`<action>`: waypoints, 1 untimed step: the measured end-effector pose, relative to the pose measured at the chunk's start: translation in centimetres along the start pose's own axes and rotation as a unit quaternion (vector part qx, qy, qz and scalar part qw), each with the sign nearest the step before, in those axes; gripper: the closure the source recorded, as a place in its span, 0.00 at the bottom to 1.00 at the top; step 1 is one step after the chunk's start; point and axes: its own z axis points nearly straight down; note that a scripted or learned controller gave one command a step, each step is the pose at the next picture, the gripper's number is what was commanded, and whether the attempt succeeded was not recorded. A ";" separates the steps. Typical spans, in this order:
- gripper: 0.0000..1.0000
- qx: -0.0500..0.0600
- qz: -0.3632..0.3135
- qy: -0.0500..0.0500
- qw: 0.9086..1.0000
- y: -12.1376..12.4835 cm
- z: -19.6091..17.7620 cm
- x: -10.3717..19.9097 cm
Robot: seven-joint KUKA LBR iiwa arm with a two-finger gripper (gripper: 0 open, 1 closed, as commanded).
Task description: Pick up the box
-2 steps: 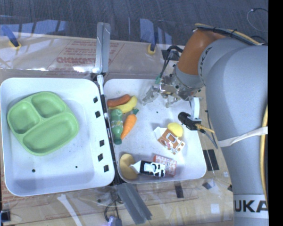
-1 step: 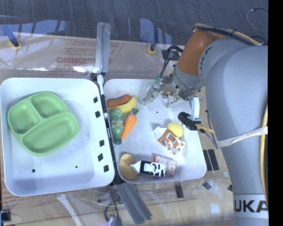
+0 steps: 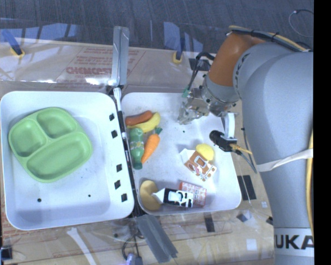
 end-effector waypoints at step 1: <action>0.00 0.000 0.000 0.000 1.000 0.0 0.0 0.0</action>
